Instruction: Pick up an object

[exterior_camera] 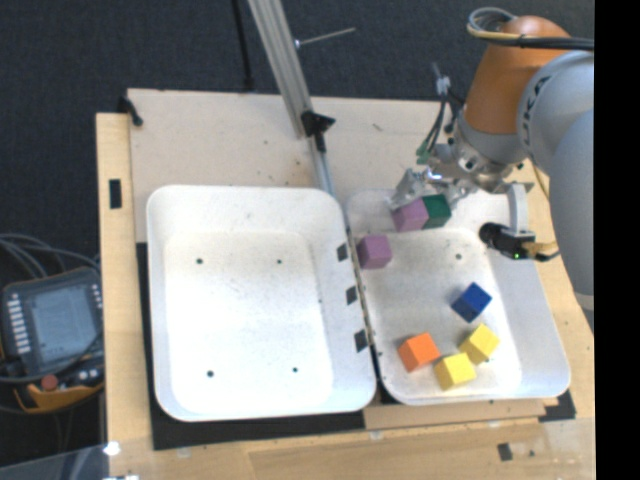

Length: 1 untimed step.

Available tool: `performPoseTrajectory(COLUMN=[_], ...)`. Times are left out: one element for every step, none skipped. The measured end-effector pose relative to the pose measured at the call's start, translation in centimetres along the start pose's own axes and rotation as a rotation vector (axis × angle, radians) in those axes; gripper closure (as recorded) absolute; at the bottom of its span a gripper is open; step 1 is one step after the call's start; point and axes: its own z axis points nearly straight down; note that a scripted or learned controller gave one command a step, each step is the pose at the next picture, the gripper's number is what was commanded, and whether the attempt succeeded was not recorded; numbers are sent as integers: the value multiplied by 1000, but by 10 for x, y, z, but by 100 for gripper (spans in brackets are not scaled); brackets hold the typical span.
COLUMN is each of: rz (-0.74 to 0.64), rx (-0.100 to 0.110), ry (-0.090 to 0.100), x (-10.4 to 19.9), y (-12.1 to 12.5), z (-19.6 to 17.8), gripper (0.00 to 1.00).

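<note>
The grey arm with its orange band reaches in from the right, cut off at the frame's edge, and its end effector [425, 200] sits low over the far rim of the right white bin [530, 363]. Its tips are hard to make out; whether they are apart or together cannot be told. A purple block [408, 216] and a dark green block [437, 210] lie touching just beneath it, partly hidden. A second purple cube [374, 251] rests near the bin's left wall. Nearer lie a blue cube [471, 301], an orange cube [419, 351] and two yellow cubes [481, 343] [455, 370]. The cubes have no long axis. The left white bin [160, 218] sits beside it on the counter [200, 133].
</note>
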Motion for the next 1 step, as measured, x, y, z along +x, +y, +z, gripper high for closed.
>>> performPoseTrajectory(rz=[-1], rx=[1], ry=[1], x=[5], y=[-5], z=[-48], gripper=[100])
